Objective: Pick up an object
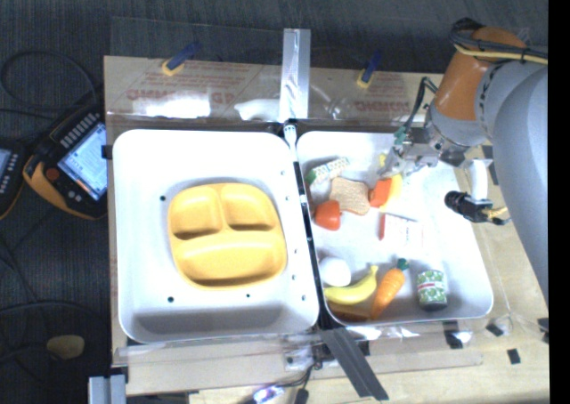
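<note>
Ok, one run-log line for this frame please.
hand over right bin, far side | nearest: small orange piece | grasp: not visible | yellow tray in left bin

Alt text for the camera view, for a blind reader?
A grey arm's tool hovers over toy food in the right bin, above an orange piece by a toast slice. The left bin holds a yellow tray.

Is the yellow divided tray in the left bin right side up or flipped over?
Right side up: the yellow tray shows its three compartments facing the camera, lying flat in the left bin.
</note>
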`<state>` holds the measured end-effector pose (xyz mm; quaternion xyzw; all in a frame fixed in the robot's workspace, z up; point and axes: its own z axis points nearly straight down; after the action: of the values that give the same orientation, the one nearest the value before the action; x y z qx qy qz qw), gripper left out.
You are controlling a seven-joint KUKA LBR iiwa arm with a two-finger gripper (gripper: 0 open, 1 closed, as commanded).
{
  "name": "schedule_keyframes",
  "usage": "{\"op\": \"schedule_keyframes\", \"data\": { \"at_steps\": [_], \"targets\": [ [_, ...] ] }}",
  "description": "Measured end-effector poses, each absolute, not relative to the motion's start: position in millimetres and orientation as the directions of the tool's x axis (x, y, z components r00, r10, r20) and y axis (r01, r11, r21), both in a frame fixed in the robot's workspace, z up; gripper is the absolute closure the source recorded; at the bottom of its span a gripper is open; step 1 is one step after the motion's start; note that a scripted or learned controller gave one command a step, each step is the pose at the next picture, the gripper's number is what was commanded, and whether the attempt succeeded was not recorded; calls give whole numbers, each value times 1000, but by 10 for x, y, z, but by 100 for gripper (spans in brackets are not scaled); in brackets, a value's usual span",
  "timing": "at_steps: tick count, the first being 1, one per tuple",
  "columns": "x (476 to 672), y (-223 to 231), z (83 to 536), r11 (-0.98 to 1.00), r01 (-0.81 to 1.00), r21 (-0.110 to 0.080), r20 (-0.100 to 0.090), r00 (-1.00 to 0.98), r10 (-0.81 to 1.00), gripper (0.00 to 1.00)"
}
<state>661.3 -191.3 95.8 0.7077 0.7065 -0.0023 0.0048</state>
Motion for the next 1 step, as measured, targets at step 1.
{"op": "schedule_keyframes", "data": {
  "at_steps": [1],
  "targets": [
    [6105, -1495, 2393, -191, 982, -1, -3, 191, 982, 100]
  ]
}}
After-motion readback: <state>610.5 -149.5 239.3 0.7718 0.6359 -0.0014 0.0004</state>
